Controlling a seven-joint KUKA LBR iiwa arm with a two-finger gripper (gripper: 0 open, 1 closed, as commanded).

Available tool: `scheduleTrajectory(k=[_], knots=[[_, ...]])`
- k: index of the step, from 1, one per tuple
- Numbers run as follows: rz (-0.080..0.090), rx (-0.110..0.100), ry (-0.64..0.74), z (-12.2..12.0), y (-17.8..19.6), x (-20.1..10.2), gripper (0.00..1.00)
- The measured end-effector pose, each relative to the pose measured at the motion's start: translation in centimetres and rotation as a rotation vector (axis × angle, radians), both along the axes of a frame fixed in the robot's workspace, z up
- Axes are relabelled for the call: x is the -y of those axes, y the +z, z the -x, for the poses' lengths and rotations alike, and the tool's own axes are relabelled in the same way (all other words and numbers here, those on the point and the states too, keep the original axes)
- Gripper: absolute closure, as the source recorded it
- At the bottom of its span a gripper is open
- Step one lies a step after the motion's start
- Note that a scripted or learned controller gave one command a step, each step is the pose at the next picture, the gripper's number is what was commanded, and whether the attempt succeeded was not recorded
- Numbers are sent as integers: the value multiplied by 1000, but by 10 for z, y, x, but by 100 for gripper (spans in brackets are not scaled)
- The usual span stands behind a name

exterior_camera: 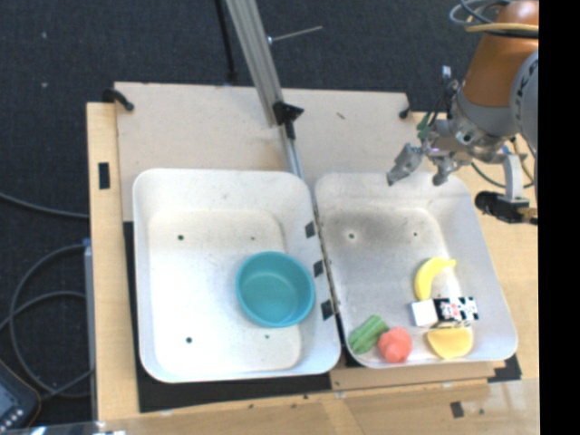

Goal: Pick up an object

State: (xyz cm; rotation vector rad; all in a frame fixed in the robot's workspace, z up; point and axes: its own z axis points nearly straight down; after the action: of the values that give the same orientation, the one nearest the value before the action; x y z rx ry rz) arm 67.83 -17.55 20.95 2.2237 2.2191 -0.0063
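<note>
My gripper (421, 170) hangs over the far rim of the right bin (381, 234), its two fingers spread apart with nothing between them. At that bin's near right lie a yellow banana (431, 275), a small white box with black markings (446, 311), a yellow wedge-shaped piece (450, 342), a red ball (394, 344) and a green vegetable (366, 333). All of these lie well below and to the near side of the gripper. A teal bowl (275, 288) sits upright in the left bin (181, 243).
A slanted aluminium post (260, 57) rises from the bench behind the seam between the bins. The bench's wooden board (199, 125) stretches behind both bins. Cables lie on the dark floor at the left.
</note>
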Motion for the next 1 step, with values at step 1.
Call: scheduleTrajectory(k=[1], knots=[[-1,-2,-1,1,-63,3,0]])
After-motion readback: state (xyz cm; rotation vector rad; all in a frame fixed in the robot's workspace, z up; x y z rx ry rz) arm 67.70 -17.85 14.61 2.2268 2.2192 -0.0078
